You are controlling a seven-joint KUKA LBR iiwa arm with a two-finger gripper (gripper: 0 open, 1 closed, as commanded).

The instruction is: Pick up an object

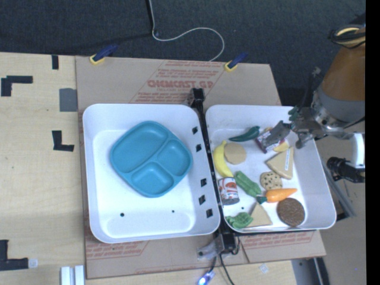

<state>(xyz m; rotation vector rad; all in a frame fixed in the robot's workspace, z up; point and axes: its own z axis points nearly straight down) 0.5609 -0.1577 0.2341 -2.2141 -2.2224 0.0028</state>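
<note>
Counter (35,159): carries two white bins. Left bin (95,120), well left of the pincer: blue divided plate (151,158), stiff, too broad to take.

Right bin (320,186), below the pincer (279,135): toy food. We judge all of it light, hard plastic, likely slick.

- Banana (221,161), left of the pincer: curved; we would take it across the middle.
- Brown round patty (291,211), below: flat, poor hold.
- Cheese wedge (282,164), just beneath: we would grip it by its flat sides.
- Carrot (279,195), below: narrow, easy.
- Green pepper (244,135), just left: slim.

Whether the pincer is open or has anything, we cannot tell.
</note>
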